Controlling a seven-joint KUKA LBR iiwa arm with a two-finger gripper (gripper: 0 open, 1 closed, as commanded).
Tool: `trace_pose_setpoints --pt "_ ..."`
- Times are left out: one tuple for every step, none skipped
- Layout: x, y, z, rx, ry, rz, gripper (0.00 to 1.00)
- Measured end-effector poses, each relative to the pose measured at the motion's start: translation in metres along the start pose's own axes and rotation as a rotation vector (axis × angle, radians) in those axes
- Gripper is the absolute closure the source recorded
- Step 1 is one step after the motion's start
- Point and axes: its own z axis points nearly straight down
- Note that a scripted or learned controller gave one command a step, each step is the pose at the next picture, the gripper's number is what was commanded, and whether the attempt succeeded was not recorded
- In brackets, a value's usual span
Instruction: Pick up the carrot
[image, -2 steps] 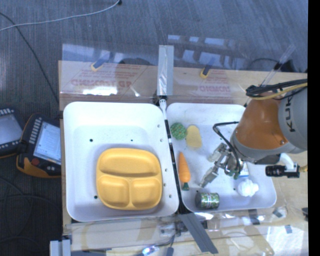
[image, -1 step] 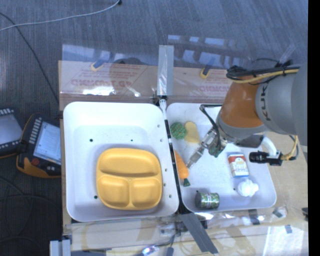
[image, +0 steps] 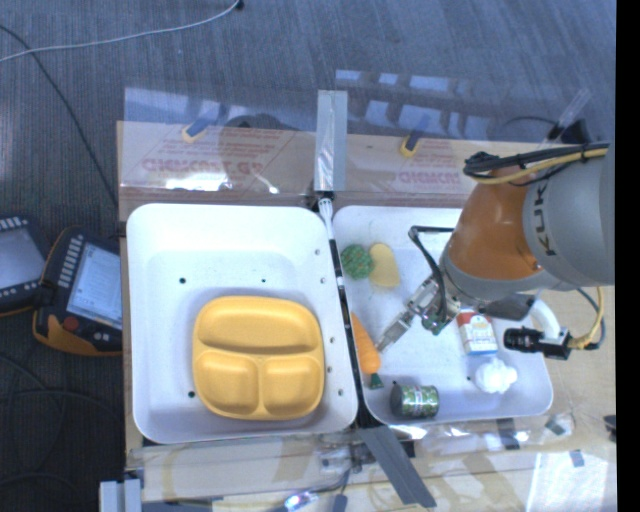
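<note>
You see the bench (image: 585, 385) carrying two white bins side by side: the left bin (image: 160, 250) and the right bin (image: 530, 395).

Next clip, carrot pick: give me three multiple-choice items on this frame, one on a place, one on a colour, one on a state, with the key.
1. Where does the carrot lie?
A. In the yellow tray
B. Against the left wall of the right bin
C. Outside both bins

2. What colour is the divided tray in the left bin?
A. Yellow
B. Blue
C. Red

3. How does the gripper stand to the carrot?
A. Carrot lifted high
B. Over the left bin
C. Beside it, not holding it

Key: 1 B, it rests along the wall by the divider; 2 A, plainly yellow; 3 C, the carrot lies apart from the gripper's tips.
</note>
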Motion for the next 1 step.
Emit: trace_pose_setpoints --pt "0.0086 -0.0127 0.0006 0.002 0.007 0.368 0.00"
